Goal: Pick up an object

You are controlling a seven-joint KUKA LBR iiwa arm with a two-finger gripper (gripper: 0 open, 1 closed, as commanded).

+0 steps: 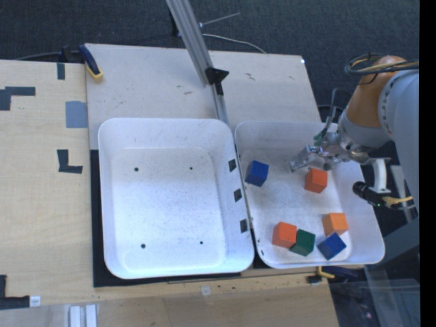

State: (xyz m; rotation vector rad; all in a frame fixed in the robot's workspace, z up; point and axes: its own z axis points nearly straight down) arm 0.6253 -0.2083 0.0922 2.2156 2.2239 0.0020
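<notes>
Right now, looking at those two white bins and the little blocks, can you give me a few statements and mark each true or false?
1. All blocks lie in the right bin. True.
2. The green block sits alone in the left bin. False: it is in the right bin, touching an orange block.
3. There are two blue blocks. True.
4. The tool hovers over the left bin. False: it is over the right bin, by an orange block.

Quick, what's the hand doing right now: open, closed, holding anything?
Hand: cannot be told whether open or closed. It sits in the right bin just above an orange block; no block is seen held in it.
</notes>
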